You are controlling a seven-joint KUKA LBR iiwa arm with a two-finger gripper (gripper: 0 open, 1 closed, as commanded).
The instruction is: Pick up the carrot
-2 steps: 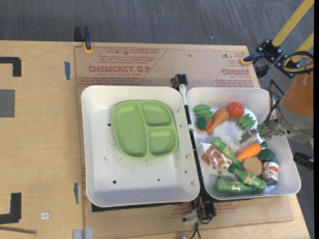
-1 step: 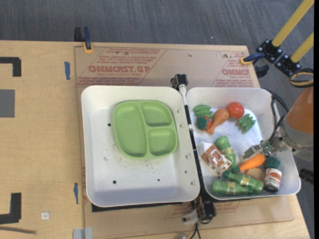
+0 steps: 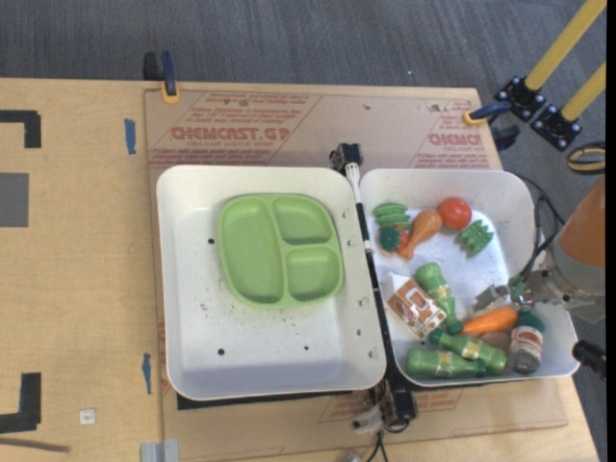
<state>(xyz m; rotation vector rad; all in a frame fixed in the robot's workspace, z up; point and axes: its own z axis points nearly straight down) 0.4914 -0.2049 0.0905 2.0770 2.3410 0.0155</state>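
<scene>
Gripper (image 3: 508,296), grip state indiscernible, is positioned just above the carrot (image 3: 491,320) at four o'clock in the right bin (image 3: 525,192). Judged light, rigid and slick, it is best gripped mid-body.

Reaching in from the right edge of the camera view, low on that side. Orange band above the wrist at the frame's border, grey wrist section just beneath it. Small metal two-finger claw (image 3: 507,297) pointing left off the wrist, at the right-hand part of the scene. Fingers too small and dark to read as parted or closed. Rest of the arm cut off by the frame
</scene>
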